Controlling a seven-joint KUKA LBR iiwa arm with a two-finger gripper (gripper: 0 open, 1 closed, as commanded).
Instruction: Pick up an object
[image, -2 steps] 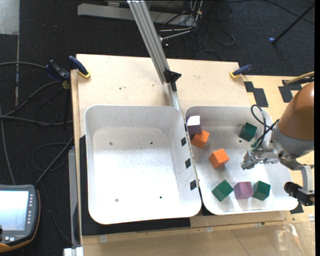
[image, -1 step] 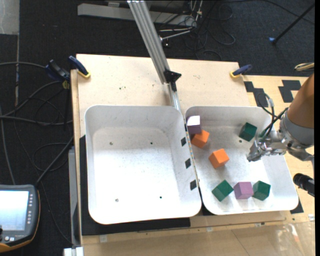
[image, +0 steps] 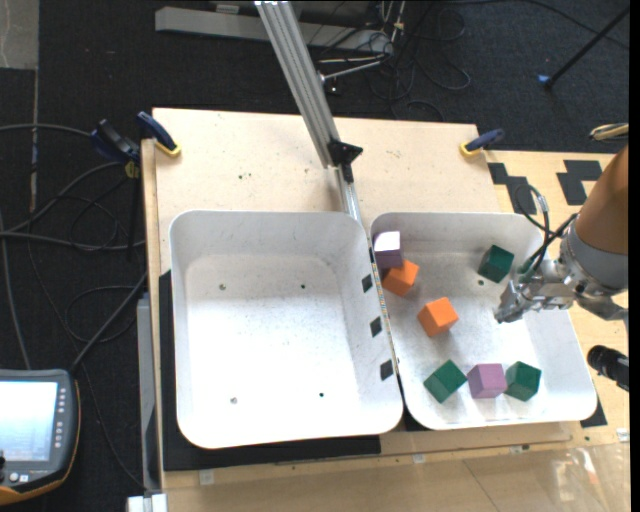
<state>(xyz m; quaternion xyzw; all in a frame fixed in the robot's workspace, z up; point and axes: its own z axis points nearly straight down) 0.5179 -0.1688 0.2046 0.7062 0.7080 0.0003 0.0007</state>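
A pale wooden bench (image: 260, 165) stands on dark carpet (image: 80, 60) strewn with cables (image: 60, 240).

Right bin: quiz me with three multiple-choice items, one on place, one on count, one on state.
1. Where is the gripper?
A. over the right bin
B. over the left bin
C. off the bench

2. How many green blocks lie in the right bin?
A. one
B. three
C. five

3. How does the purple block sit?
A. alone in a corner
B. stacked on an orange block
C. between two green blocks

Answers: 1 A, it hangs above the right bin's right side. 2 B, one at the back, two at the front. 3 C, a green block flanks each side.
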